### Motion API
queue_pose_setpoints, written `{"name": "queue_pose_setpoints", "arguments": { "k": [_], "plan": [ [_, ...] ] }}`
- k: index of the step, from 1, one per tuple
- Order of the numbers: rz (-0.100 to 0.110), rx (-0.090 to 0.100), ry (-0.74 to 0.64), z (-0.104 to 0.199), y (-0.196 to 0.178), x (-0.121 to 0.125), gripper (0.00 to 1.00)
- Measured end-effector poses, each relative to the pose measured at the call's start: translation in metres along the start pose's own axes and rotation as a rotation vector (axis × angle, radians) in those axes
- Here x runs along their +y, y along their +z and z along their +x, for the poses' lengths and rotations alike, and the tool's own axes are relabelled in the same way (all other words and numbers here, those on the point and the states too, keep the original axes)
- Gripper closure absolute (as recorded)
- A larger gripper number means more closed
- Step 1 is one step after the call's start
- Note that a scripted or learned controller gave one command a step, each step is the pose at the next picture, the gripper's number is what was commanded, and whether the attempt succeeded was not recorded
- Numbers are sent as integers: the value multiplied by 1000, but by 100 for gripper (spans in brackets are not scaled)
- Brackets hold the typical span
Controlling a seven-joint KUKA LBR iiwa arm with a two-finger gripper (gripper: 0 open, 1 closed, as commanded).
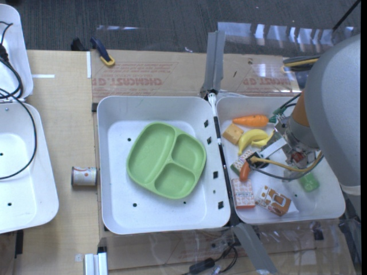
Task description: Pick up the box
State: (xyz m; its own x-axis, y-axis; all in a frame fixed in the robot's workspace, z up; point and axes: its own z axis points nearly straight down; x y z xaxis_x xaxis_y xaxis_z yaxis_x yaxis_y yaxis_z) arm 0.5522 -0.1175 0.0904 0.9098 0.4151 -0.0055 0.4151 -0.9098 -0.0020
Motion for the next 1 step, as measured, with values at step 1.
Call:
{"name": "queue_pose_setpoints", "arguments": {
  "k": [1],
  "plan": [
    [-1,2,183,-40,-1,-29,0]
  ]
}}
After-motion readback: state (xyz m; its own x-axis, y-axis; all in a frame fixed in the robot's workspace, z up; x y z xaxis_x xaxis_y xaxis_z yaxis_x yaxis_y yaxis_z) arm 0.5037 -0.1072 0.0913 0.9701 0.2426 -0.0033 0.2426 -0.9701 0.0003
